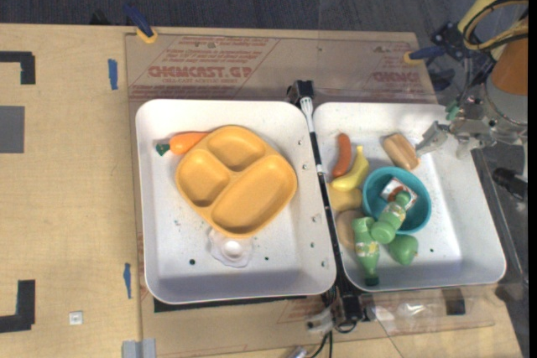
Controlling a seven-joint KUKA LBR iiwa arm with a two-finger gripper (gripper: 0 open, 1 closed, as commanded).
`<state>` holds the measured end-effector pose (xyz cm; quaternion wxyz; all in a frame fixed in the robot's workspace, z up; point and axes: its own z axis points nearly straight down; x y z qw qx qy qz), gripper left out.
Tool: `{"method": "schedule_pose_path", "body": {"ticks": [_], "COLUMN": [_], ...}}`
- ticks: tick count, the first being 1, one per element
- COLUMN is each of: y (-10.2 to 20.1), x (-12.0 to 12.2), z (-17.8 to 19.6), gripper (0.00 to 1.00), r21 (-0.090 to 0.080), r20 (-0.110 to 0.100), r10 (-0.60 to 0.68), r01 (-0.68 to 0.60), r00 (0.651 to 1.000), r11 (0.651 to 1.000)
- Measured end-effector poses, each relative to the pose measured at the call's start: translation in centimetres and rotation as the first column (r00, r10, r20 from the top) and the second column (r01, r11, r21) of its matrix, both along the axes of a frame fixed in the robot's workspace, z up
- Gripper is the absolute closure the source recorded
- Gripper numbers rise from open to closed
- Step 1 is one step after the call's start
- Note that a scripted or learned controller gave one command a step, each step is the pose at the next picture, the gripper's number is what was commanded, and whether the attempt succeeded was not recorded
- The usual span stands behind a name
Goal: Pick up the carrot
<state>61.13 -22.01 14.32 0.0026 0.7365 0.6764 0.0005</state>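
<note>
Partly hid: carrot [186,142] under yellow plate [237,179] edge | fingers [436,137] state: cannot tell, blurred

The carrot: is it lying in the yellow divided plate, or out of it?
Out. The carrot lies flat on the left bin's white floor, against the upper-left rim of the yellow divided plate, not in any compartment.

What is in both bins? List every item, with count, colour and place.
Orange toy carrot: one, left bin's upper-left corner.
Yellow divided plate: one, left bin's middle.
Fried egg toy: one, white, below the plate.
Red sausage: one, right bin.
Yellow banana: one, beside the sausage.
Bread roll: one, tan.
Teal bowl: one.
Green bottles: two, at the bowl.
Gripper: one, grey, right bin's upper right.
</note>
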Motion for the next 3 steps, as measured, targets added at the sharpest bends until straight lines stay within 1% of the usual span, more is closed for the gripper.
{"method": "schedule_pose_path", "body": {"ticks": [1,2,3], "y": [0.1,9.7,17.3], "x": [4.7,5.8,4.8], "z": [10.5,27.4,25.8], "gripper": [0.00,0.00,0.00], "r21": [-0.004,-0.004,0.004], "r20": [0.003,0.015,-0.004], "r10": [0.253,0.234,0.065], "r01": [-0.253,-0.234,-0.065], "r00": [0.967,0.972,0.998], "r11": [0.967,0.972,0.998]}}
